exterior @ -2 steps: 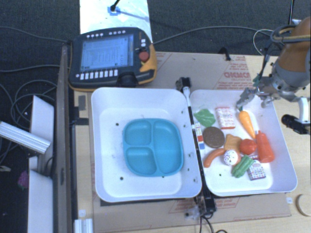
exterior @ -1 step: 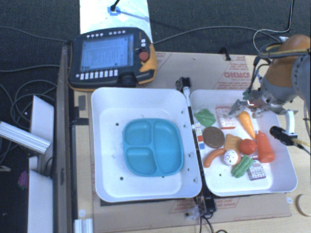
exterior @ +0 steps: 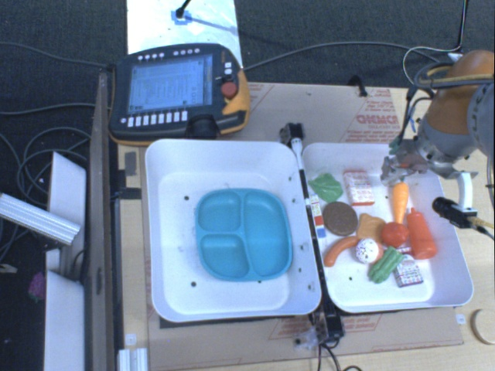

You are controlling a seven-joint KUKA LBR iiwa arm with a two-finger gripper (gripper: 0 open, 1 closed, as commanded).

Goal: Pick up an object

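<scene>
Desk [exterior: 340,110] surfaced in tan board with red print; dark carpet and loose cables are seen beyond it. Two white bins sit side by side: the left bin [exterior: 174,284] holds a blue divided plate [exterior: 244,234], the right bin [exterior: 448,284] a cluster of toy food — carrot [exterior: 399,201], tomato [exterior: 394,234], brown disc [exterior: 339,218], green leaf [exterior: 326,185]. A teach pendant [exterior: 179,90] lies at the back left. The gripper [exterior: 398,168] is placed just above the carrot's top; the state of the jaws cannot be told.

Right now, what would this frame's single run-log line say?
arm: over right bin far edge | gripper: above carrot, nothing seen held | left bin: blue divided plate | status: pick not yet done
</scene>
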